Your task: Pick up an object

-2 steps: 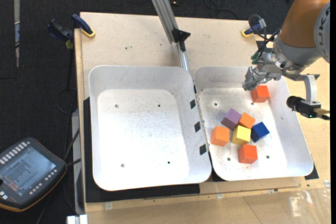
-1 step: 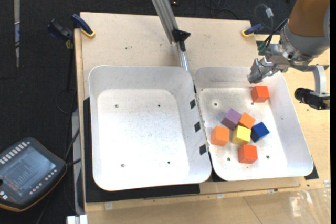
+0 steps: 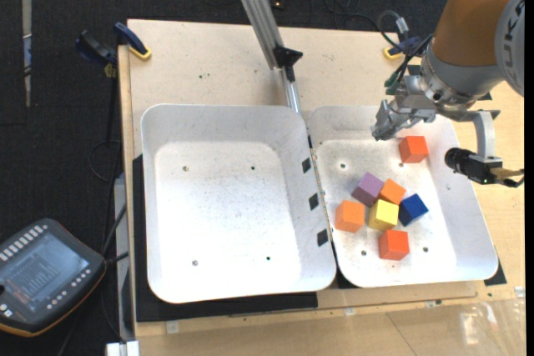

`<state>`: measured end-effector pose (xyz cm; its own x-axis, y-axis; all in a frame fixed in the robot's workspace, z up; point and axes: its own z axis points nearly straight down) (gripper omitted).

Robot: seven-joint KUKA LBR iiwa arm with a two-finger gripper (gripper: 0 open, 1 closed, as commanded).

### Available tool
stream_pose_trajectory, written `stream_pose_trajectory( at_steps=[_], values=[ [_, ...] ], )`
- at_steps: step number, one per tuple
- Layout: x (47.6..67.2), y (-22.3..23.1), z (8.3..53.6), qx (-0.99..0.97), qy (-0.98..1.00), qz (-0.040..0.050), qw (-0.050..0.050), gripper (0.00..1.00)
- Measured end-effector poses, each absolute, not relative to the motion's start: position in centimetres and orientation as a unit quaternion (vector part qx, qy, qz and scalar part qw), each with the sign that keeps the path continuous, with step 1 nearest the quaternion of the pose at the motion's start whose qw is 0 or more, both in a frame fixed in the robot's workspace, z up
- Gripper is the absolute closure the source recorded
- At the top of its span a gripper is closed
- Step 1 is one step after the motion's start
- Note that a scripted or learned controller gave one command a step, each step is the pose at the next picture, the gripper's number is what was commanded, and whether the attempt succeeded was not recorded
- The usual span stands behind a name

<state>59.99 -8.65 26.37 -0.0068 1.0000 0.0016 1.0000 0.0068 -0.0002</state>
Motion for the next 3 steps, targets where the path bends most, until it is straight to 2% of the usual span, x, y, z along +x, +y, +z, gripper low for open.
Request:
stream_pose_trajectory(
  at_steps=[1,3],
  values=[
    [57.3,-3.8,25.3,-0.705,-0.71,0.0006,0.002,1.0],
    [55.2,5.7,23.3,-0.704,-0.71,-0.0001,0.001,1.0]
  ],
)
